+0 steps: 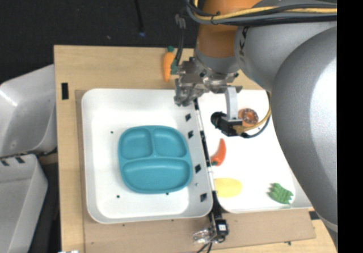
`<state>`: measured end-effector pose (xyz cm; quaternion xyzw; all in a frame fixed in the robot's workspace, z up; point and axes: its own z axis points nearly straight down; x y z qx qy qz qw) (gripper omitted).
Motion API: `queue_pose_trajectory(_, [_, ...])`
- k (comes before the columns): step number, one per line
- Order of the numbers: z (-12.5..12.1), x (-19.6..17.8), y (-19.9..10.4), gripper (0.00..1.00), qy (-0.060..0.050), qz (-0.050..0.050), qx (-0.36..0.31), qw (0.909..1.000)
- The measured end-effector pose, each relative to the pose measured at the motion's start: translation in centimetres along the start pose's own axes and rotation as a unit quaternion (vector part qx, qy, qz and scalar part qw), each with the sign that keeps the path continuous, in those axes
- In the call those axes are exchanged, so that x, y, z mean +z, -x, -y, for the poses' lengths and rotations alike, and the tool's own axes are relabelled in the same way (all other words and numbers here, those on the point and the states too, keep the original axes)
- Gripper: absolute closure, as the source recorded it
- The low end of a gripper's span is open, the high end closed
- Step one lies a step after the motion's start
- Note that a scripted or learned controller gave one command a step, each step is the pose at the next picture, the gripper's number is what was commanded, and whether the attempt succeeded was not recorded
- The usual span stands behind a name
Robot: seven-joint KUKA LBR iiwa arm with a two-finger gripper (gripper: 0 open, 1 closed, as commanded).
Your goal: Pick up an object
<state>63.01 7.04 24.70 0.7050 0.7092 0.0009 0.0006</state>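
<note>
1. Wooden worktop (pixel 71 64): the tool (pixel 189 92) hangs above the far end of the bins' shared wall; whether it is clenched cannot be told.
2. Loose in the right bin (pixel 255 155) lie a red pepper (pixel 219 152) and a yellow piece (pixel 228 187).
3. Left bin (pixel 93 133) holds a teal plate (pixel 153 158).

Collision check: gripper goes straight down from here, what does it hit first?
Probably the gripper lands on the rim shared by the left bin and right bin, not an object; depth unclear.
</note>
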Motion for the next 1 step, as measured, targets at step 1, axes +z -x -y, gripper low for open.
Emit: queue_pose_trajectory(1, [0.05, -0.03, 0.28, 0.0, -0.001, 0.001, 0.002, 1.0])
